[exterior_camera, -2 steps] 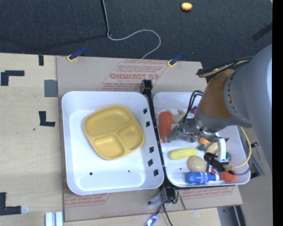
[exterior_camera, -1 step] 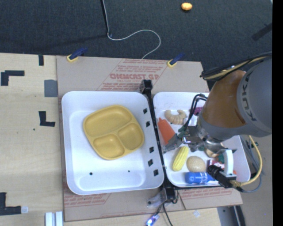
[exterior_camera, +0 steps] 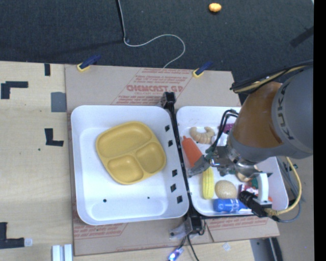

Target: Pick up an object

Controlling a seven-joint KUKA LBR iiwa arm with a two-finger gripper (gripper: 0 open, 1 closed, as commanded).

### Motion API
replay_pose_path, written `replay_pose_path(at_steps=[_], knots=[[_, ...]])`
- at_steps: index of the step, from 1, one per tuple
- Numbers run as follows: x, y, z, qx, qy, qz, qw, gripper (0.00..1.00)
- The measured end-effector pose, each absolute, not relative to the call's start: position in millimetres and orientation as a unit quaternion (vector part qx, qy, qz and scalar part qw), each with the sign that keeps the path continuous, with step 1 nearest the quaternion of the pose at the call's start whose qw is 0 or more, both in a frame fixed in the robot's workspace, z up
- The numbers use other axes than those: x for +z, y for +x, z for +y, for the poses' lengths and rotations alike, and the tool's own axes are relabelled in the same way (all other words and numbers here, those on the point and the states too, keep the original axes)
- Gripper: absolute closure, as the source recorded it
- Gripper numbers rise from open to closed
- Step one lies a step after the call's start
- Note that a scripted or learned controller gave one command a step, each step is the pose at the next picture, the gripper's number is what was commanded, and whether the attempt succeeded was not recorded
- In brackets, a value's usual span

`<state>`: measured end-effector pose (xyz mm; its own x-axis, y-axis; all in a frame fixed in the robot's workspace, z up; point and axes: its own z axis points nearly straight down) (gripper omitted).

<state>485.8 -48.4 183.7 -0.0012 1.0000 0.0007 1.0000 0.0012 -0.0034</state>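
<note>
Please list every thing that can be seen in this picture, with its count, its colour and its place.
bins: 2, white, side by side on the bench
divided plate: 1, yellow, in the left bin
carrot: 1, orange, right bin, near the divider
corn cob: 1, yellow, right bin, below the carrot
ginger-like root: 1, beige, top of the right bin
round potato-like item: 1, tan, beside the corn cob
blue item: 1, blue, at the right bin's lower edge
cable: 1, white, on the dark floor above
small ball: 1, orange, top edge
arm: 1, grey with orange band, over the right bin
</note>
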Motion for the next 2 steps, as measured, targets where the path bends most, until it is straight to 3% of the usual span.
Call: replay_pose_path(at_steps=[1,2], knots=[[301.3,484.6,-8.2,-0.0037,-0.705,-0.71,-0.003,0.0],[304.3,483.4,-10.4,0.0015,-0.706,-0.708,0.001,1.0]])
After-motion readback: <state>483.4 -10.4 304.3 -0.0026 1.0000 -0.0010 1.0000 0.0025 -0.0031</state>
